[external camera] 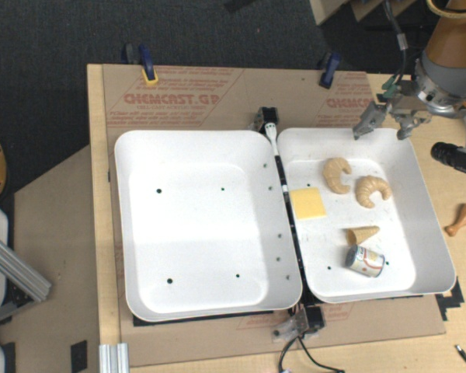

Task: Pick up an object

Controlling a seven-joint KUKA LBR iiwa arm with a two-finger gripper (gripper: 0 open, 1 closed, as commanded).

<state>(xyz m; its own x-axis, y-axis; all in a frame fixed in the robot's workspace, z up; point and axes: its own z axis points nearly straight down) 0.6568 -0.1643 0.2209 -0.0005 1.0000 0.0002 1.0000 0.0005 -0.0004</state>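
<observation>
Left of frame: left bin [140, 208] white, shallow, nothing in it but small dark dots on the floor. It touches the right bin [419, 208] along a dark seam down the middle. Both sit on a brown board on the desk [101, 208], clamped at the top edge.

Centre-right: yellow square [307, 204] lies flat just beside the seam wall. Right of it, two croissants: one [338, 174] toward the upper middle of the bin, the other [372, 190] just beside it, lower right; apart, but narrowly. Below them a small cone [361, 235], and just under that a can [365, 261] on its side, near the bin's lower edge.

Upper right of frame: gripper [389, 127] hangs over the right bin's top rim, fingers spread, nothing between them. Height over the rim is hard to read from this slant.

Step in hand, as I judge it: approach, no object chosen or touched yet. Next move calls for travel down-frame into the bin, then a descent over one piece.

Room: the croissants have bare floor around them, best clearance. The yellow square is flat and hugs the wall, a poor bet. The can may roll.
</observation>
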